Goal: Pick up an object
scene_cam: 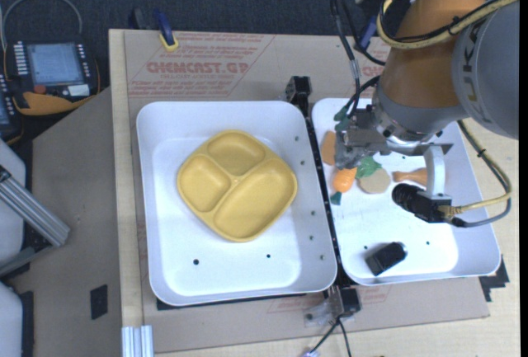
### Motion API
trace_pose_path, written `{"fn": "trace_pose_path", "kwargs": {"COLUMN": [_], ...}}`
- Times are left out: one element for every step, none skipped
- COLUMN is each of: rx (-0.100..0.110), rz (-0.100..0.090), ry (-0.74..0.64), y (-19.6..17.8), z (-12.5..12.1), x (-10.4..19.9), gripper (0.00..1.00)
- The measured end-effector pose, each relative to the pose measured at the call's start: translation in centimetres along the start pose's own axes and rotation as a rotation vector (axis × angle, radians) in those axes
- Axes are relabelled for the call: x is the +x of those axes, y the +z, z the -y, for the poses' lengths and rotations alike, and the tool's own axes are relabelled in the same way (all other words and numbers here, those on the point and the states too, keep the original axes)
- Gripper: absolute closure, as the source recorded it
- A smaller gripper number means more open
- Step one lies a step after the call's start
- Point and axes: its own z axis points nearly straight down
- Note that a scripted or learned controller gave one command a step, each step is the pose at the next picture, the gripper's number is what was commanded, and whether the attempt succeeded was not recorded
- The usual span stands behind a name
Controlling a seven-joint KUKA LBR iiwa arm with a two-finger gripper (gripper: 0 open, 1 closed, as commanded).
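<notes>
My gripper [355,153] hangs low over the left part of the right bin [462,256], directly above a cluster of small toy foods. Just below it lies an orange carrot-like piece [342,179] with a green bit [367,168] beside it. A beige round piece [374,181] sits to the carrot's right. Another orange piece [328,147] lies against the bin's left wall, partly hidden by the gripper. A tan piece [411,176] rests further right. The bulky grey and orange wrist [429,58] covers the bin's far half.
A black block [385,256] lies near the right bin's front edge. The left bin [165,256] holds a yellow divided plate [238,184] in its middle. A black cable fitting [417,203] hangs off the arm over the right bin.
</notes>
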Motion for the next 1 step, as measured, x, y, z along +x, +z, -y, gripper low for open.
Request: {"fn": "trace_pose_path", "kwargs": {"rx": [0.0], "rz": [0.0], "ry": [0.0], "y": [1.57], "z": [-0.75], "x": [4.95], "gripper": [1.0]}}
